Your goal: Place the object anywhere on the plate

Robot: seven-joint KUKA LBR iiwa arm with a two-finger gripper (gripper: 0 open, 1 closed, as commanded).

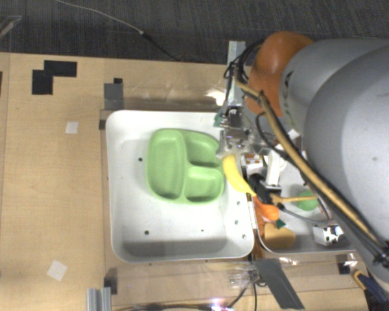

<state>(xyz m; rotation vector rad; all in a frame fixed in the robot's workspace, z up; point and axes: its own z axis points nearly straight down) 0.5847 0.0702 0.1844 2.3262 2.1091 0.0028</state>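
A green divided plate [181,165] lies in the left white bin [136,238], towards its right side. My gripper [228,149] hangs just off the plate's right rim, under the grey arm and its orange band. A yellow banana [236,175] hangs from the fingertips, its upper end pinched between them. It slants down and to the right over the strip between the plate and the wall between the bins. The banana is beside the plate, not on it.
The right bin [298,251] holds an orange carrot-like piece [267,210], a tan block [279,238], a green item [306,199] and a small white and grey object [328,234]. The arm and its cables cover much of that bin.
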